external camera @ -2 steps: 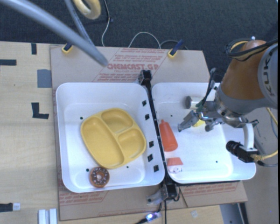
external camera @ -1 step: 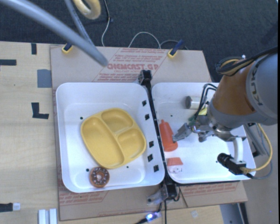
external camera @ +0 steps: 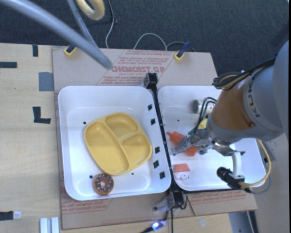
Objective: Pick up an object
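The orange piece (external camera: 175,138) lies in the right bin (external camera: 252,178), close beside the black divider (external camera: 157,125) that separates the two bins. A second orange piece (external camera: 190,151) lies a little farther from the divider, right under the gripper (external camera: 184,145), and a small white and red block (external camera: 181,169) lies near the divider as well, toward the front wall of the bin. The gripper is low over the orange pieces, and its dark fingers seem slightly apart, with nothing clearly between them. The step in hand looks like the approach to a grasp. To do it well, the arm should probably centre the fingers over one piece only, keep away from the divider, go down until the tips are at both sides of the piece, and close before it lifts. The left bin (external camera: 68,130), on the other side of the divider, holds a yellow plate (external camera: 117,142) and a doughnut (external camera: 103,184).
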`<state>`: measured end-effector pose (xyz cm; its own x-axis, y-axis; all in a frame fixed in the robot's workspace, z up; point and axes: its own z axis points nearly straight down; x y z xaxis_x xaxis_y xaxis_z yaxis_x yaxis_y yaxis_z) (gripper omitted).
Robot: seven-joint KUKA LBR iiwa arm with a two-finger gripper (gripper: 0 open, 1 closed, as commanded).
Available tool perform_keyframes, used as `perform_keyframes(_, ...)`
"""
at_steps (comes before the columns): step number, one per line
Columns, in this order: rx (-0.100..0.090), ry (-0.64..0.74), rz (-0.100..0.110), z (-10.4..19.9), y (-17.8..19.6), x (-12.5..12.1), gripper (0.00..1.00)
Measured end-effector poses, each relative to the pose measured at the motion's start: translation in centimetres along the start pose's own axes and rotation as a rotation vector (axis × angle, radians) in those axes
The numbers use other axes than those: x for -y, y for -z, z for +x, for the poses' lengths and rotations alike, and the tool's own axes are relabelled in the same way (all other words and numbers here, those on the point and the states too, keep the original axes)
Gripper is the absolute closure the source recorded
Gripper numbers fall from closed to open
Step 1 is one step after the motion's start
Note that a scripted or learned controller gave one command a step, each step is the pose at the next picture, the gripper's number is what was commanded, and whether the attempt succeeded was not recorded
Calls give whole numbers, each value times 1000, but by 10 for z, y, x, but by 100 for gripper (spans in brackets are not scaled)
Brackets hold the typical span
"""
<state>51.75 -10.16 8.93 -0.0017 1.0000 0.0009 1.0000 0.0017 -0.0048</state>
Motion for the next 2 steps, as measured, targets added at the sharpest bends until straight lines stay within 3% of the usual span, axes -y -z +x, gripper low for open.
perform_keyframes(1, -1, 0, 0, 0, 12, 0, 100)
perform_keyframes(2, 2, 0, -8, -4, 63, -10, 100)
